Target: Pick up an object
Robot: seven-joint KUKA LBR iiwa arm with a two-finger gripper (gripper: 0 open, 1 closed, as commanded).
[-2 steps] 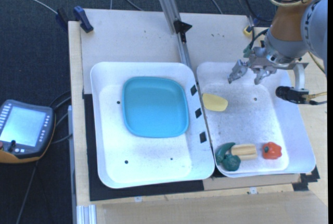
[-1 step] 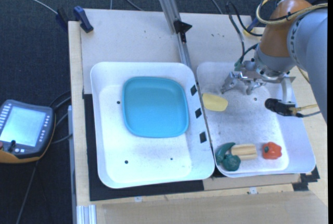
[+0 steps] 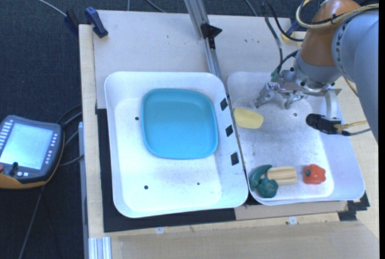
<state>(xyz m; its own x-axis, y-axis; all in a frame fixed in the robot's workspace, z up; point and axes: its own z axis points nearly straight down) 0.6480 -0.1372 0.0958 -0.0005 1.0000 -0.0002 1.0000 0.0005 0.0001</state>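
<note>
Because the yellow piece (image 3: 248,118) lies nearest to me, flat on the floor of the right bin (image 3: 343,158) close to its left wall, I take it as the likeliest thing to pick. My gripper (image 3: 278,97) hangs above the upper part of that bin, just up and to the right of the yellow piece and apart from it. Its fingers look spread, and I see nothing between them.

Further out, along the bin's near edge, sit a green piece (image 3: 263,181), a tan block (image 3: 283,174) touching it, and a red piece (image 3: 313,174) just beside the block. The left bin (image 3: 120,191) holds a blue plate (image 3: 180,123).

The risks, as I judge them: the yellow piece is low and flat, so my fingers may close over it and come up bare, or nudge it against the wall where I cannot straddle it. If I go for the near edge instead, the green piece and the block sit so tight that I might catch both, or neither.
</note>
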